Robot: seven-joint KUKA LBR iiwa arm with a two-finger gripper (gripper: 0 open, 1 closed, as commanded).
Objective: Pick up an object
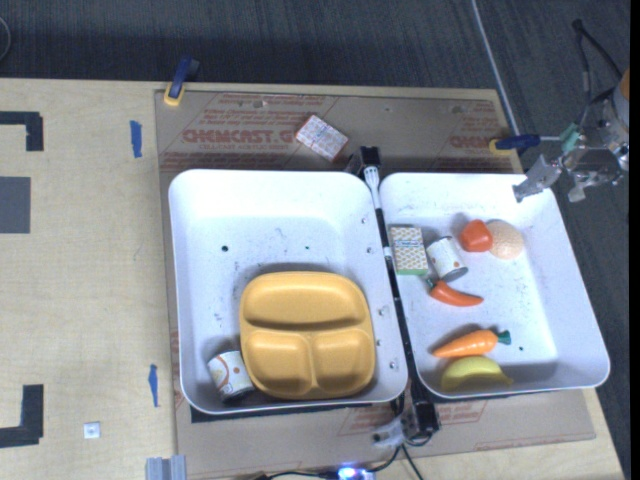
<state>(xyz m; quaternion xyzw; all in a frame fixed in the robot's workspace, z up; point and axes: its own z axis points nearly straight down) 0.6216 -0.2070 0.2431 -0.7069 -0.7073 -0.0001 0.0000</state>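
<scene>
The yellow banana (pixel 476 372) and orange carrot (pixel 466 343) lie at the near rim of the right bin (pixel 578 298), well apart from the claw (pixel 553 171), which hovers above that bin's far right corner; whether it is released or clenched cannot be told. The crowded items could spoil a grasp, the claw nudging a neighbour aside.

Brown board (pixel 250 128) under the bins, small patterned card (pixel 321 137), blue clamp (pixel 181 77); tan benchtop (pixel 70 268)
</scene>
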